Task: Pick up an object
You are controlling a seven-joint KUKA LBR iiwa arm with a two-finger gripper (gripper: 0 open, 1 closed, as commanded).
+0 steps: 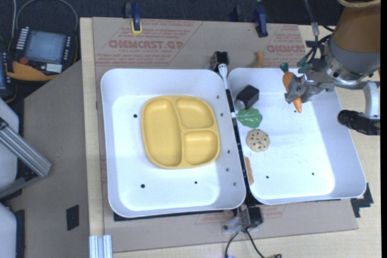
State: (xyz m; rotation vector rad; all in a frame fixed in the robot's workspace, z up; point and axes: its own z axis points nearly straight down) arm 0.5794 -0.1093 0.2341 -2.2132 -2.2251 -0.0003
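The gripper (299, 92) is hanging above the right bin's (338, 184) far end, seemingly clasping a carrot (292, 90) between its fingers, so pickup is looking nearly complete, with cookie (258, 141), leaf (249, 117) and black block (247, 95) lying nearer that bin's left wall.

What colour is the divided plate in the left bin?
Yellow; the divided plate shows in the camera view.

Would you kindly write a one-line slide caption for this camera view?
The gripper grips a toy carrot above the right bin; a yellow divided plate sits in the left bin.
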